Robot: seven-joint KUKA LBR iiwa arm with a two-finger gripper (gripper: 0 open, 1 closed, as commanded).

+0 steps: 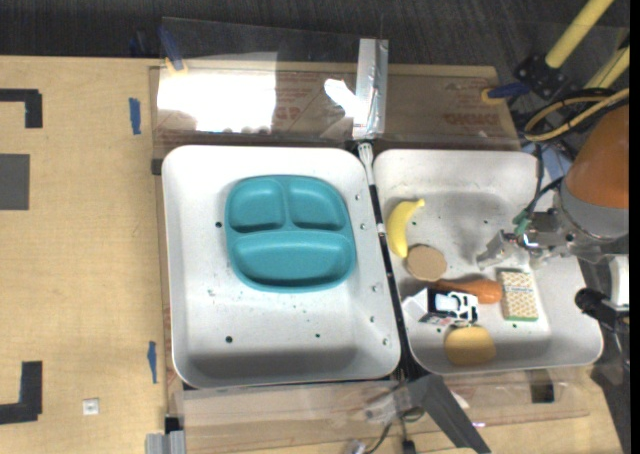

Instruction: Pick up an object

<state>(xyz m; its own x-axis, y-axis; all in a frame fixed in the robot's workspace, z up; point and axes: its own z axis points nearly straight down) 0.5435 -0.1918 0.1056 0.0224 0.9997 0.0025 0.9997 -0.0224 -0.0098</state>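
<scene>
Two white bins sit side by side on the tabletop [70, 242]. The left bin [190, 322] holds a teal divided plate [290, 232], which lies flat near its middle, slightly toward 12 o'clock.

The right bin [570, 342] carries the loose objects. A yellow banana [401, 226] lies near the bin's 9 o'clock wall, and a round tan disc [427, 263] touches its lower end. At 5 o'clock from the disc lies an orange carrot-like piece [480, 290], and just under it a small black-and-white item [450, 306]. A rounded yellow-orange object [470, 344] rests at the bin's 6 o'clock edge. A small patterned box [519, 294] lies just at 3 o'clock of the carrot piece.

The arm [605, 182], grey with its orange band, enters at 3 o'clock. Its hand [515, 240] hangs over the right bin, just at 12 o'clock of the patterned box. Whether the hand is wide or narrow cannot be told; nothing is visibly held in it.
</scene>
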